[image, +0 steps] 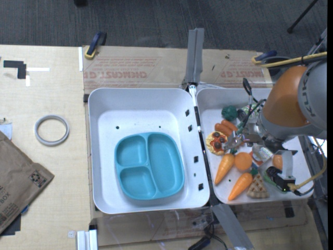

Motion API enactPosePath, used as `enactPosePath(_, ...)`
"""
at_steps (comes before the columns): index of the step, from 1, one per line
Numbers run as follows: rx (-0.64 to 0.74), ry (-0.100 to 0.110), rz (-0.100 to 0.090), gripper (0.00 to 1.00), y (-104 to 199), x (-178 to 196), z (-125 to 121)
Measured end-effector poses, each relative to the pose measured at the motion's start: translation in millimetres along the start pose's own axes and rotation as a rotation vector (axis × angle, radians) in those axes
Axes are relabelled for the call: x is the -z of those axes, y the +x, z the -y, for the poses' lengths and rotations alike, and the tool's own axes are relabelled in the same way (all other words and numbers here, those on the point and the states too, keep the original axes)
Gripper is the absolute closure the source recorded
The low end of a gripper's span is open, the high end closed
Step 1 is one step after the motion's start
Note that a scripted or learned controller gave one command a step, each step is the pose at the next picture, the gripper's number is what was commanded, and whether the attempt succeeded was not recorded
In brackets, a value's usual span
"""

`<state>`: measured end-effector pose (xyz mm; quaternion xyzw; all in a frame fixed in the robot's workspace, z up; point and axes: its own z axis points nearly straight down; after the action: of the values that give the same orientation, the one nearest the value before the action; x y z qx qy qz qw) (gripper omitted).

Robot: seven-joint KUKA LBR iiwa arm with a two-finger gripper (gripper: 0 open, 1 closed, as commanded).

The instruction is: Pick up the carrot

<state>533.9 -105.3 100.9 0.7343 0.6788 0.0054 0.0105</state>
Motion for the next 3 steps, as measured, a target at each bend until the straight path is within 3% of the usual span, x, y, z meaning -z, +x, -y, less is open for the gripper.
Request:
enactPosePath(1,-0.056,-0.007,-0.001,0.00,6,1,34)
enactPosePath(2,-0.057,-0.009,-0.004,0.00,0,1,46)
enactPosePath(3,0.326,0.011,-0.008,0.00,-4,-6,52)
